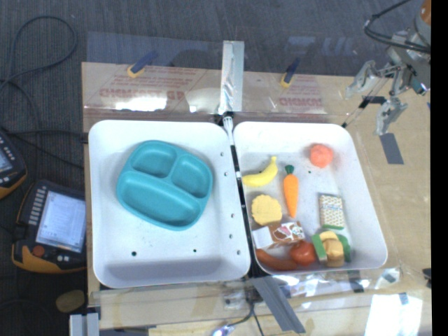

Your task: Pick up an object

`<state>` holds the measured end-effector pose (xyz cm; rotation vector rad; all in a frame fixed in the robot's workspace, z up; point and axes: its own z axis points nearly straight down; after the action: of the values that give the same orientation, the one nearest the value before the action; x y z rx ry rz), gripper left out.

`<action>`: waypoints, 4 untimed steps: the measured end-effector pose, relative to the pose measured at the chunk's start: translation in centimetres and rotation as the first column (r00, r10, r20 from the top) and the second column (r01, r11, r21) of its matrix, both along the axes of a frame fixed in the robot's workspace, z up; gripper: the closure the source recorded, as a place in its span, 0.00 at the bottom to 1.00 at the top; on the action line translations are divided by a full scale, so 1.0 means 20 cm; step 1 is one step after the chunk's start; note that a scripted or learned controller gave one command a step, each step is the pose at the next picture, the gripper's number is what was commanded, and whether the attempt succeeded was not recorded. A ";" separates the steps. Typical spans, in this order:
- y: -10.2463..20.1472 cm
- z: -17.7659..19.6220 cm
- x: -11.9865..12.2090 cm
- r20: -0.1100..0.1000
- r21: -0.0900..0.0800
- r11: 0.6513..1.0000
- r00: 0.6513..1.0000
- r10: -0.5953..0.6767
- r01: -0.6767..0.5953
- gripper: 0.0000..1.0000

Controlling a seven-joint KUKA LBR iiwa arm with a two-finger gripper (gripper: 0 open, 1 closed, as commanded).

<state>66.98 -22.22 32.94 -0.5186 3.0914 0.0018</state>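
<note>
Above the right bin's far corner, end effector (383,93) fingers spread, empty, carrot (290,192) well apart.

Bright even light; glare on clear sheet (150,96); soft focus.

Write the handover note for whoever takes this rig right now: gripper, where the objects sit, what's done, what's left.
Gripper: fingers open, holding nothing, up at the far right, outside the right bin past its far corner.
Right bin holds the toy food: banana, carrot, orange-pink ball, round yellow cracker, small packet, sandwich, tomato, hot dog, and a carton.
Left bin holds a teal divided plate.
Done: nothing picked yet.
Left: move over the right bin, descend, grasp one object, lift. The ball and carrot lie most apart from the others, so probably the easiest.
</note>
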 end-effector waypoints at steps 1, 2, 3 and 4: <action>0.21 -0.86 0.00 -0.003 0.001 1.000 1.000 0.012 -0.012 0.00; 0.22 -0.80 0.01 0.003 -0.002 1.000 1.000 0.012 -0.012 1.00; 0.06 -0.21 -0.14 -0.001 -0.002 0.980 0.980 -0.198 0.198 1.00; 0.00 0.07 -0.37 -0.002 -0.002 0.940 0.940 -0.340 0.340 1.00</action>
<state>59.62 -22.26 34.33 0.0233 3.1366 -0.0020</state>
